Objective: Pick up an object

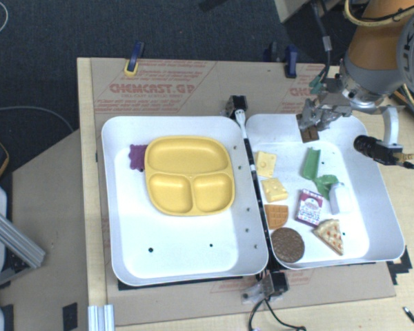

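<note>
Yellow divided plate (190, 173) lies in the left bin (124, 254), a purple piece (136, 156) at its left edge. Toy foods fill the right bin (379, 205): cheese (265, 164), cracker (277, 216), cookie (288, 244), pizza slice (330, 236), green piece (311, 163). Above its far edge hangs the pincer (316, 119); whether it grips anything, I cannot tell.

Arm (386, 19): grey w/ big orange band above wrist, rounded shape, silver ring under it. Yellow + black cables loop round the top. Gripper (316, 121): dark metal, small, boxy. Green bit at wrist's left side.
</note>
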Controlling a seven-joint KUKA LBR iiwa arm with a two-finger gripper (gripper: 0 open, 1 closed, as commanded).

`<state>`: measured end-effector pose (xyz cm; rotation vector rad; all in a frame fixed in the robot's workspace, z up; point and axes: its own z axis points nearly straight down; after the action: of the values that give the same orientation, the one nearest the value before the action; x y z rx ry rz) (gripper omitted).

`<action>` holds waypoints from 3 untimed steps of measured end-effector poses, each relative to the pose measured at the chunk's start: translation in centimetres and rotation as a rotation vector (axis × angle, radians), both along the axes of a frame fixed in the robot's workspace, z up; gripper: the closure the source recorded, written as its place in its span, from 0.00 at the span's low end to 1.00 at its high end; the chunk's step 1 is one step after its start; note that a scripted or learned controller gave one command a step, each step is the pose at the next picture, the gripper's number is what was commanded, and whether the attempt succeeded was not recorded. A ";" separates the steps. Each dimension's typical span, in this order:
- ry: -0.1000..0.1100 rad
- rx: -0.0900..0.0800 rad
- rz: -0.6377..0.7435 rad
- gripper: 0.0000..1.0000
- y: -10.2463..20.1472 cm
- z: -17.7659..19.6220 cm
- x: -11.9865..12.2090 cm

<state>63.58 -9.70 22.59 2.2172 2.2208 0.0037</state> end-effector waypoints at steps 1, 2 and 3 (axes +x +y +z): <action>0.007 0.003 0.003 1.00 5.0 0.7 -2.3; 0.009 0.002 0.001 1.00 9.0 -0.4 -4.8; 0.009 0.003 0.002 1.00 12.4 -0.8 -7.8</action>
<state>55.82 2.65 21.83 2.2208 2.2285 -0.0031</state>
